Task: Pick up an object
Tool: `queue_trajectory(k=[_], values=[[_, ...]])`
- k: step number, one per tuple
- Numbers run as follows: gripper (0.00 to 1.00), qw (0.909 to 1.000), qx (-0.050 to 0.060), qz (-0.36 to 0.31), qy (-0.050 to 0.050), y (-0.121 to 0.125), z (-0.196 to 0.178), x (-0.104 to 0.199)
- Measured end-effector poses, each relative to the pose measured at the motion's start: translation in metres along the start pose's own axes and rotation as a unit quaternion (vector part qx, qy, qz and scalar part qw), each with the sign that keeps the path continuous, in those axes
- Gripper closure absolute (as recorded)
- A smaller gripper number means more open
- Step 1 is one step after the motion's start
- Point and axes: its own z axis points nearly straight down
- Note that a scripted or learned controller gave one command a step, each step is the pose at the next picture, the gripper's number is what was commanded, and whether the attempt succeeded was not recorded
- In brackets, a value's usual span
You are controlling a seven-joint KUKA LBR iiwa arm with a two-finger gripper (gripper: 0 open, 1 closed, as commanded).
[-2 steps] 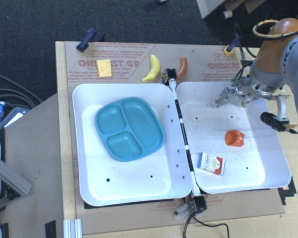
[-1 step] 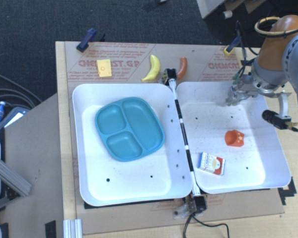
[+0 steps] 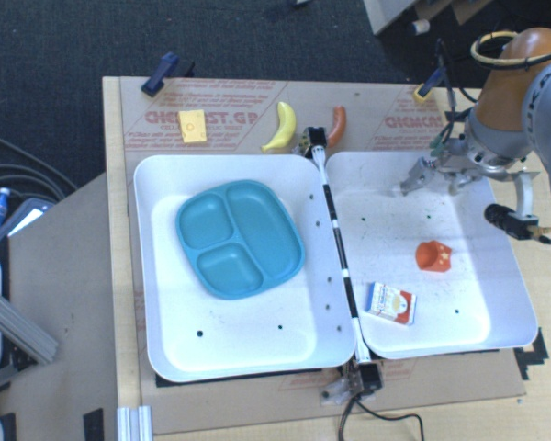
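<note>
In the right bin (image 3: 496, 329) lie a small orange-red object (image 3: 432, 256) near the middle and a small white and orange carton (image 3: 389, 303) toward the front left. My gripper (image 3: 433, 184) hangs over the bin's far right part, behind the orange-red object and apart from it. Its fingers (image 3: 410, 185) are spread open and nothing is between them. The arm's grey wrist with its orange band (image 3: 519, 72) comes in from the upper right.
A blue divided plate (image 3: 240, 238) lies in the left bin (image 3: 165, 338). Behind the bins, on the board, lie a yellow banana (image 3: 281, 127), a brown sausage (image 3: 335, 125), a yellow square tag (image 3: 192, 127) and a blue clamp (image 3: 160, 73).
</note>
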Motion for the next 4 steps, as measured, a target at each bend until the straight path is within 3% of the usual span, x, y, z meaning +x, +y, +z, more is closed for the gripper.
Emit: queue_trajectory(k=[1, 2, 3, 4], values=[[0.00, 1.0000, 0.001, 0.000, 0.001, -0.001, 0.011, -0.010], [1.00, 1.0000, 0.000, 0.000, 0.000, 0.000, 0.000, -0.010], [0.00, 1.0000, 0.000, 0.000, 0.000, 0.000, 0.000, -0.010], [0.00, 1.0000, 0.003, -0.001, 0.007, 0.001, 0.008, -0.017]])
